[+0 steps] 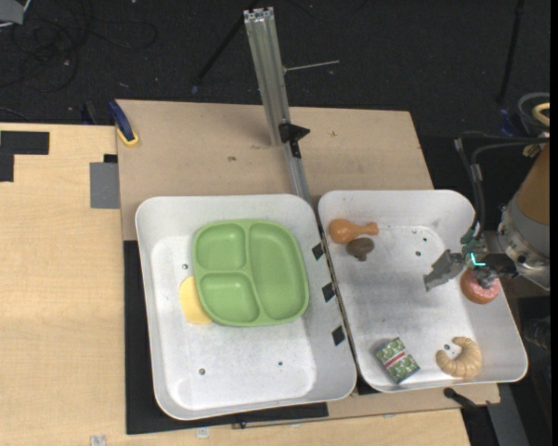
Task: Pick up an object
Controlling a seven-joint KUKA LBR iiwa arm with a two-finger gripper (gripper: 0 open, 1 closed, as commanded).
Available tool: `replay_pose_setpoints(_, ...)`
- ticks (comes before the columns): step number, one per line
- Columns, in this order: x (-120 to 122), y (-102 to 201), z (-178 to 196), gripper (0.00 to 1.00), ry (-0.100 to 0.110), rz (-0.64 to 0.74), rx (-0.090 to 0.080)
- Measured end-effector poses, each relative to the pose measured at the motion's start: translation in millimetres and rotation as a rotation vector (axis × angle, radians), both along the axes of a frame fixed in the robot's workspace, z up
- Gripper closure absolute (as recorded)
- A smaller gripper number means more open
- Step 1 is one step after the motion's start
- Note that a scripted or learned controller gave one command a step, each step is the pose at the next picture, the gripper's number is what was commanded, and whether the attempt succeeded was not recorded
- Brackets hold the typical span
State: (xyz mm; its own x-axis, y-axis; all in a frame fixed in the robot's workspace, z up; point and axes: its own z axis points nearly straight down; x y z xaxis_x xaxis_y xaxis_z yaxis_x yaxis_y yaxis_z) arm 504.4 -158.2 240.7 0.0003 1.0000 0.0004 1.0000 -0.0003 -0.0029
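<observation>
**End effector low at the right edge of the right bin**

The end effector (455,269) sits over the right side of the right bin (418,203), reaching in from the right. Its fingers (438,272) stand apart, one grey finger slanting out to the left, and nothing lies between them. A small green light glows at its base.

Just right of the end effector, touching the bin's right wall, lies a red round object (482,289). It is beside the fingers, not within them.

At the far left of the same bin rests an orange gourd-shaped toy (351,229), with a small brown object (359,247) touching its near side. At the near end lie a green and white packet (395,360) and, to its right, a tan croissant-shaped toy (460,357), the two apart from each other.

The left bin (167,379) holds a green divided plate (251,272) with three compartments, tilted a little. A yellow object (191,302) peeks out from under its left edge, mostly hidden.

Both bins sit side by side on the counter (214,147), and a metal post (267,72) rises from its far side.
</observation>
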Motion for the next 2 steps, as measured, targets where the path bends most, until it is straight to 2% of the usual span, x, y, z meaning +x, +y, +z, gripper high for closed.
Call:
replay_pose_setpoints(1, 0, 0, 1, 0.0, -0.001, 0.0, 0.0)
replay_pose_setpoints(2, -8, 1, -47, 0.0, 0.005, 0.0, 0.002)
